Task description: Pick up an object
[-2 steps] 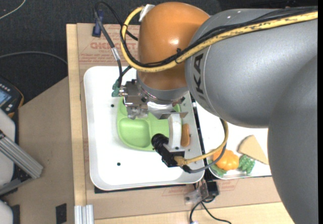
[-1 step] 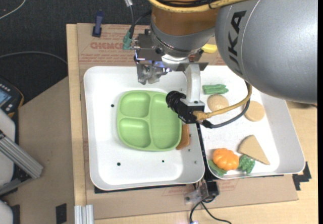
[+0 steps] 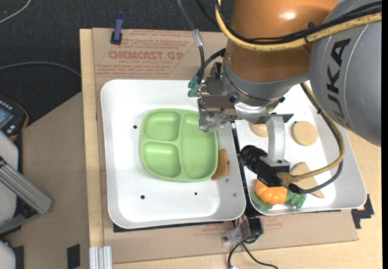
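Over the right edge of the left bin (image 3: 115,159), the gripper (image 3: 209,117) hangs above the green divided plate's (image 3: 179,151) right rim; whether it is spread or closed I cannot tell, since the wrist hides it. This looks like the approach step, nothing visibly lifted. Next, the arm would need to descend and close on something graspable, perhaps the small orange-brown piece (image 3: 222,163) touching the plate's right edge. Counted: one plate, one brown piece in the left bin; in the right bin (image 3: 348,186), one tan disc (image 3: 305,133) and one orange-and-green toy (image 3: 274,194) at its front-left corner.
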`<state>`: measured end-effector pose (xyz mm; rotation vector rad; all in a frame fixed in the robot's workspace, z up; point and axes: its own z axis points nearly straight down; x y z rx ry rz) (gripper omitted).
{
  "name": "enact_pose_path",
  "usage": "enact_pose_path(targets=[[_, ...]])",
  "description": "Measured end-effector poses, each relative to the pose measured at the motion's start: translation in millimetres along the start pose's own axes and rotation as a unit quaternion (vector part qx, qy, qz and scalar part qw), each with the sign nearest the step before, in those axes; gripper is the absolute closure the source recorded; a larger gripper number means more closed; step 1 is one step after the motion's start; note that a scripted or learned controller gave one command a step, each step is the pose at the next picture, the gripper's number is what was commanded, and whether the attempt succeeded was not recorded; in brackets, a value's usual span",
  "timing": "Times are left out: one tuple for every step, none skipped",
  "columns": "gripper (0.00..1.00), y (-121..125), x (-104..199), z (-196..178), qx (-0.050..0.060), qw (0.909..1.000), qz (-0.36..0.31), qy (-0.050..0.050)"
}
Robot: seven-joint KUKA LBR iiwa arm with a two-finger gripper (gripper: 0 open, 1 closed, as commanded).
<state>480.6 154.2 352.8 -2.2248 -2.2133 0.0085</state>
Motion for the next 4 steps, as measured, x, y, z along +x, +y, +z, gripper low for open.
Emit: enact_pose_path(targets=[[1.0,-1,-45,-45,-0.006,1.0,0.0,0.001],[1.0,-1,-99,-127,-0.009,1.0,0.0,0.001],[1.0,-3,-7,-186,-0.007,0.9999,-0.008,0.003],[1.0,-4,75,-51,0.003,1.0,-0.007,-0.001]])
